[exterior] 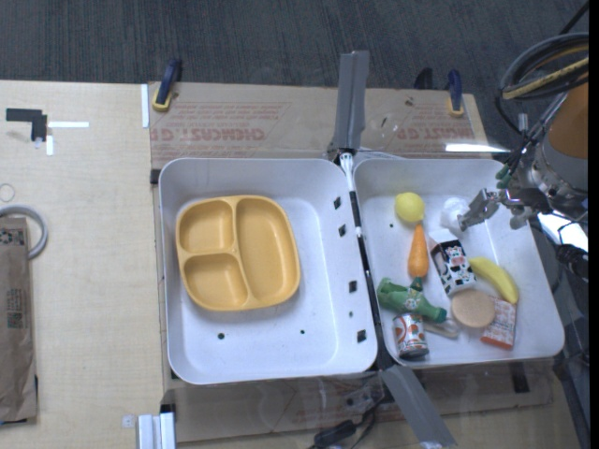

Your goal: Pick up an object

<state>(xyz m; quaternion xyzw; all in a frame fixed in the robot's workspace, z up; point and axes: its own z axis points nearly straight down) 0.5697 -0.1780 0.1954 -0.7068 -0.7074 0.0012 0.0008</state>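
While the jaws (499,209) hang spread apart and hold nothing above the upper right of the right bin (552,330), select an isolated target. The lemon (408,207) lies near the bin's upper left, clear of the carrot (417,252); centre over it before descending.

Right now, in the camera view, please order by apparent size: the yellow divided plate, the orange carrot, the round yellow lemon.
1. Yellow divided plate, clearly largest.
2. Orange carrot.
3. Round yellow lemon, slightly smaller than the carrot.
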